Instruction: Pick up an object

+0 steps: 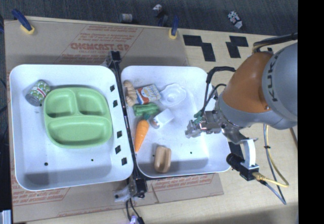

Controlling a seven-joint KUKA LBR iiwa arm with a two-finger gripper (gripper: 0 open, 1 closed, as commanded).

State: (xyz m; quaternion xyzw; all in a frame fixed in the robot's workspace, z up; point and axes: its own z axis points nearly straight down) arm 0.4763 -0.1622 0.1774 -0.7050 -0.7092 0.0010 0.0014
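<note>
The arm's hand hovers low over the right bin; whether it is wide or narrow cannot be told. To its left lies a carrot, long axis near vertical, tip pointing toward the bin's near edge, beside a wooden block.

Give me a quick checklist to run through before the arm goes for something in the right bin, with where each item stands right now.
1. Objects available in the right bin: ok; carrot, bread roll and clear cup lie there.
2. Gripper over the right bin: ok.
3. Gripper carrying nothing already: ok; nothing shows between its fingers.
4. Gripper lined up over a target: not ok; it sits over bare floor, right of the carrot.
5. Finger opening: cannot tell.
6. Green tray out of the way: ok; it sits in the left bin.
</note>
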